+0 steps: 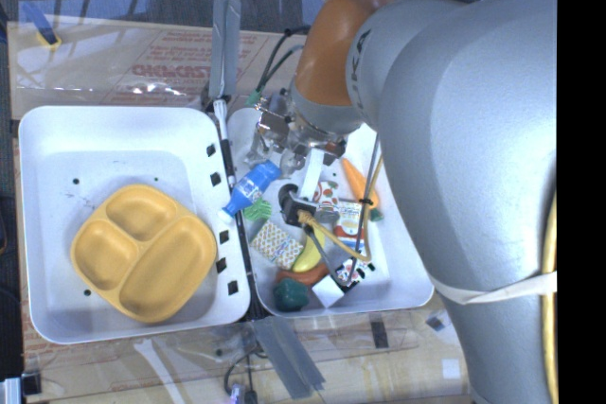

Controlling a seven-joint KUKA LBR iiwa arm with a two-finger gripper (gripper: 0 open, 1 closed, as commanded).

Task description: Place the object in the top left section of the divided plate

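A white bin [43, 203] lies on the left of the bench [114, 364], and in it sits the yellow divided plate [142, 251], flat, turned at a slant, toward the bin's near side. Its two smaller sections lie toward the left and far side, and the large one toward the right.

Just right of it, touching along the middle wall, is the second white bin [407, 274], and all the loose things lie here in a heap. A blue bottle [251, 188] lies tilted against the left wall. Nearer the camera are a checkered packet [274, 244], a dark green lump [292, 295] and a banana [309, 258], close together. An orange carrot [357, 179] lies further right, beside a white printed box [345, 215].

The end effector [289, 147] hangs over the far left part of this bin, just above the bottle; whether it is wide, narrow or holding anything cannot be told, as the wrist covers it. The grey arm [464, 147] with its orange band [331, 52] fills the right
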